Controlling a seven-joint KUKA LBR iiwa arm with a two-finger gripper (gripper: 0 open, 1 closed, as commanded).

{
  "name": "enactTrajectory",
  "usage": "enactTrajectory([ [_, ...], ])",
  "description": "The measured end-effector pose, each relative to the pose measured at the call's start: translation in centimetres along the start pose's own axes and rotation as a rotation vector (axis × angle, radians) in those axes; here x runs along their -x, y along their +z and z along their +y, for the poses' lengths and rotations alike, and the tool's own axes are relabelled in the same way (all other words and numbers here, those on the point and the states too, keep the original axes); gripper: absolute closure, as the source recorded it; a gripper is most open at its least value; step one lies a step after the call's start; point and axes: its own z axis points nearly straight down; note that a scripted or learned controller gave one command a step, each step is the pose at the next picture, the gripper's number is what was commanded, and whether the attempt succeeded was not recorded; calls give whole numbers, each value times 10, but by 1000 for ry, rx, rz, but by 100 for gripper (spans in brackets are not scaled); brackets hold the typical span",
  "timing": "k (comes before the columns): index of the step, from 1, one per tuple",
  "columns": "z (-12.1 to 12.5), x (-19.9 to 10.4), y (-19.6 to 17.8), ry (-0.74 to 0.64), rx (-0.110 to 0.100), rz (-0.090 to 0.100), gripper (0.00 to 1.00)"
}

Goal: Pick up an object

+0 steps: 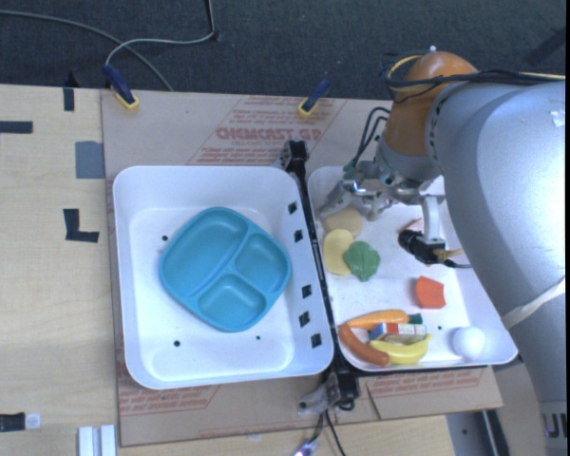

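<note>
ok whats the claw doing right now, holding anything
Claw: low over the far end of the right bin, above the yellow and green toy food; open or closed cannot be told, and nothing is visibly held.

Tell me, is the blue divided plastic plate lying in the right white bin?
No, the blue divided plastic plate lies in the left white bin.

Below me the left bin [133,255] holds a blue divided plate [226,267], lying tilted near its middle. Both bins rest on a brown cardboard sheet [256,131] printed with red lettering. At the sheet's far edge I see two clamps with yellow and blue grips, one at eleven o'clock [121,85], the other at twelve [313,99]. A thin cable [171,40] runs over the dark carpet [294,27] beyond. Black tape marks [76,226] sit on the wooden benchtop [38,293] at nine o'clock.
</note>
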Motion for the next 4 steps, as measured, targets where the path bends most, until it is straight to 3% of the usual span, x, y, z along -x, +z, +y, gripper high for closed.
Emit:
enactTrajectory([
  [4,0,0,0,1,-1,-2,0],
])
